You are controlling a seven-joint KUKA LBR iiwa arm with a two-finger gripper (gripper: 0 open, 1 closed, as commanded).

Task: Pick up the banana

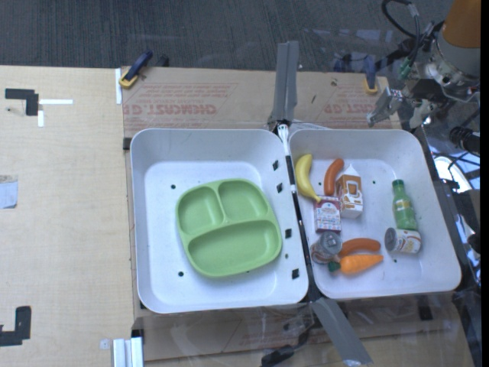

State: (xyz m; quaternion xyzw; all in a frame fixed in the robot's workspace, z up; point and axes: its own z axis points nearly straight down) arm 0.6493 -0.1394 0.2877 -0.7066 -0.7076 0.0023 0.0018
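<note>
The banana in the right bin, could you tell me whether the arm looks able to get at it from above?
Probably yes: the banana lies uncovered along the right bin's left wall, with the sausage beside it, apart. That wall may crowd the tool.

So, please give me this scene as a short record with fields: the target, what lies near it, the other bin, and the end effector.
target: banana, lying in the right bin, at its left wall
nearest neighbours: hot dog to its right; small red carton just below its lower end
left bin: green divided plate
end effector: above the right bin's far right corner, away from the banana
task status: banana not yet picked up
</note>
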